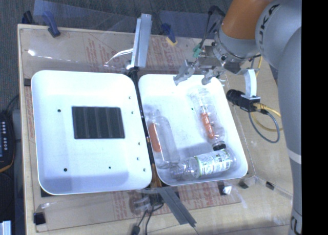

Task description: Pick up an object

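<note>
The gripper (195,77) hangs open and empty over the right bin's (237,126) far rim. Three bottles (207,120) line its left, right and near walls, centre floor bare.

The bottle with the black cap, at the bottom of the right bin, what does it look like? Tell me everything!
The bottle is clear plastic, see-through, with a black cap and a pale printed label around its middle. It lies on its side along the near wall of the right bin, cap end pointing right and up. Its base end meets another clear bottle with an orange label. The cap sits by the foot of a third bottle. The gripper hangs far from it, at the bin's far edge.
</note>
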Tool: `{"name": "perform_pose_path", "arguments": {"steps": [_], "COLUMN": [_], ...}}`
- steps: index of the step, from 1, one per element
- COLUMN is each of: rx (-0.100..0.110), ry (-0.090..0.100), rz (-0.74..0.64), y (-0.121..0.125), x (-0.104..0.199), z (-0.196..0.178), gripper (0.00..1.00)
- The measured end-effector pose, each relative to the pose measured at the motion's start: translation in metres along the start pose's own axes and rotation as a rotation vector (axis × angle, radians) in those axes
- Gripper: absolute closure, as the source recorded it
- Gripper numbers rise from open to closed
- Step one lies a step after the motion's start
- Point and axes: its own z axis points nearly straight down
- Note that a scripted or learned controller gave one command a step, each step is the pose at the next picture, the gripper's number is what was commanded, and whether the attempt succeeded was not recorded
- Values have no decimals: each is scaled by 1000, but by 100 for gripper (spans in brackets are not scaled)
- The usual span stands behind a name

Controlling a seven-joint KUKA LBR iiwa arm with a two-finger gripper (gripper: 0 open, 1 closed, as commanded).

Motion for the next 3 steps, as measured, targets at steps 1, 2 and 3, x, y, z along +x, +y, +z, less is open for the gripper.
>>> {"name": "perform_pose_path", "arguments": {"steps": [1,2,3], "rx": [-1,-3,-5], "ry": [1,0,-1], "rz": [-147,-242,-289], "y": [1,-31,-8], "x": [-53,-71,-71], "z": [38,70,64], "gripper": [0,0,0]}}
